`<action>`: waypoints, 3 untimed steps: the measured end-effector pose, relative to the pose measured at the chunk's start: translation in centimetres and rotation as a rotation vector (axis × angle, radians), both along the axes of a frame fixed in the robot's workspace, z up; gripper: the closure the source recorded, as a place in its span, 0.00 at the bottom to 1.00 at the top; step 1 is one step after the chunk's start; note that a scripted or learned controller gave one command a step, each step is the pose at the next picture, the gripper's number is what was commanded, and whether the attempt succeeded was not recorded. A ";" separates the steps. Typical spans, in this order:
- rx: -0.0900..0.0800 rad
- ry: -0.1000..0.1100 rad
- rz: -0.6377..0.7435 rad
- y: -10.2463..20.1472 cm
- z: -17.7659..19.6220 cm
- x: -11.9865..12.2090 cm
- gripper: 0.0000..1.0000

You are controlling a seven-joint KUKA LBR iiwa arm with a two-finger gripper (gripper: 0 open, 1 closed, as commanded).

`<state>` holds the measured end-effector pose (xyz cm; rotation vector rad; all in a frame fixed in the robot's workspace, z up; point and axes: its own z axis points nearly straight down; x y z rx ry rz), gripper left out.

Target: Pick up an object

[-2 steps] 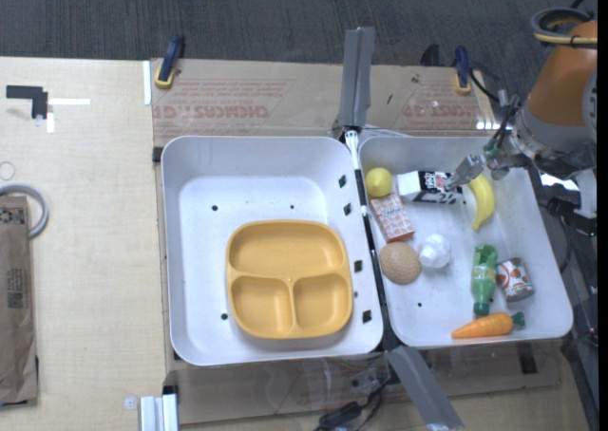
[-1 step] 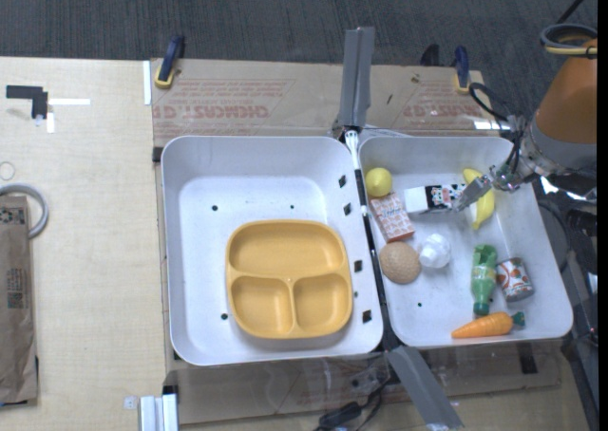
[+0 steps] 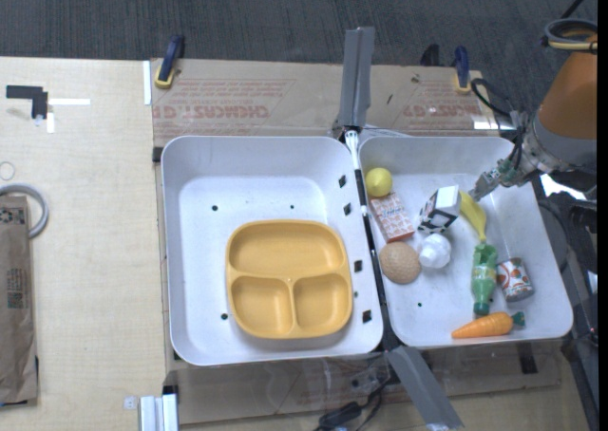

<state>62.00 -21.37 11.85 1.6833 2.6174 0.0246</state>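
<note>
smooth yellow 3-compartment tray (image 3: 287,279), round lemon (image 3: 378,181), tapered orange carrot (image 3: 486,326)

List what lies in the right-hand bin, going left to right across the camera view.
Round yellow lemon → red-and-white snack packet → black-and-white small carton → yellow banana → green plastic bottle → red-and-white small can. The arm's claw hovers by the bin's far right corner.

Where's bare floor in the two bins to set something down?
Left bin: a bare strip runs all around the yellow tray, widest along the far wall. Right bin: bare at the far wall beyond the lemon, and at the near edge left of the carrot. The middle is crowded, from the carton to the can.
</note>
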 end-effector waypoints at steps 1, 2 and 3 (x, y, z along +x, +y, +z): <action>0.000 0.000 0.000 0.0 0.0 0.0 0.00; 0.000 0.033 0.117 7.3 -2.7 -4.3 0.00; -0.001 0.030 0.111 7.2 -1.8 -4.3 1.00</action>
